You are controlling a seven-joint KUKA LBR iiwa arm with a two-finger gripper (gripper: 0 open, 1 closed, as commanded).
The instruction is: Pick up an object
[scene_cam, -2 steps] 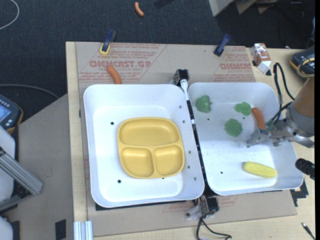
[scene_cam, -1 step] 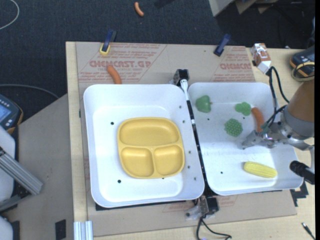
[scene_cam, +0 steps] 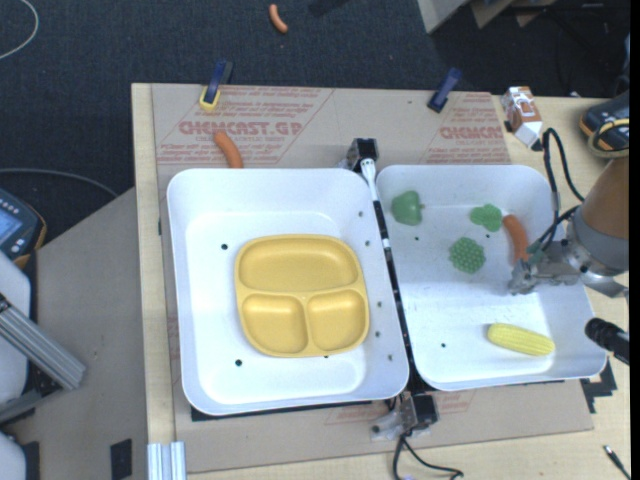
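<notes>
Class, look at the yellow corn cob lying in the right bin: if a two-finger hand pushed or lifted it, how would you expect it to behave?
The corn cob looks rounded and elongated, lying on its side on the right bin's smooth floor, so a sideways push would probably roll it. It looks like a small toy, so likely light and stiff. Its tapered ends may slip; gripping across its middle seems safer.

Orange sausage (scene_cam: 516, 236), tilted, right bin's (scene_cam: 480, 368) far-right part

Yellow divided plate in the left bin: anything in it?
Empty. The yellow plate lies flat in the left bin, all three compartments bare.
</notes>
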